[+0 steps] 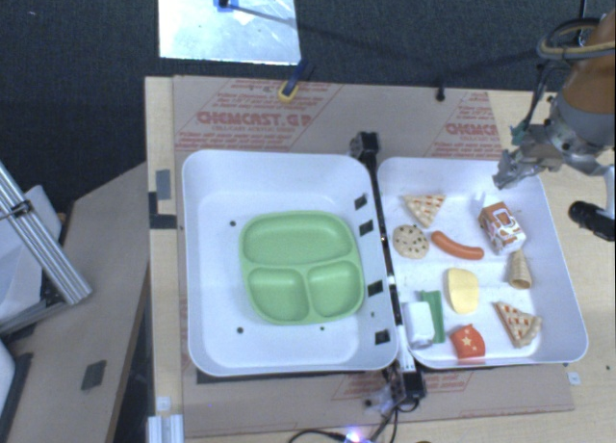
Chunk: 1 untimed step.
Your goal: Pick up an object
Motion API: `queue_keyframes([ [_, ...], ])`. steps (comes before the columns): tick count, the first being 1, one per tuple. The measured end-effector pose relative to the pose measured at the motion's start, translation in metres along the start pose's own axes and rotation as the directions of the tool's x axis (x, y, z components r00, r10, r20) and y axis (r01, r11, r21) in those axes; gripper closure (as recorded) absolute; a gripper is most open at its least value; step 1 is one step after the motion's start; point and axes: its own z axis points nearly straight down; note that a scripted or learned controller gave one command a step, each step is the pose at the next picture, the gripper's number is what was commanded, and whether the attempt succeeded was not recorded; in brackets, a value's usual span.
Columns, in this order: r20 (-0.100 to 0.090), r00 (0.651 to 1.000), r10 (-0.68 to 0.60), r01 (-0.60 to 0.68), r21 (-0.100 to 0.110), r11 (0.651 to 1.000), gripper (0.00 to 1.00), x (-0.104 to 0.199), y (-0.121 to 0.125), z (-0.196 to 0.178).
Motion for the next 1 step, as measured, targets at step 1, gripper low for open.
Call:
queue_keyframes([
  [1, -0.001, 1.000, -0.001, 0.001, 0.001, 1.000, 1.00, -0.0003, 0.0016, -0.0264],
])
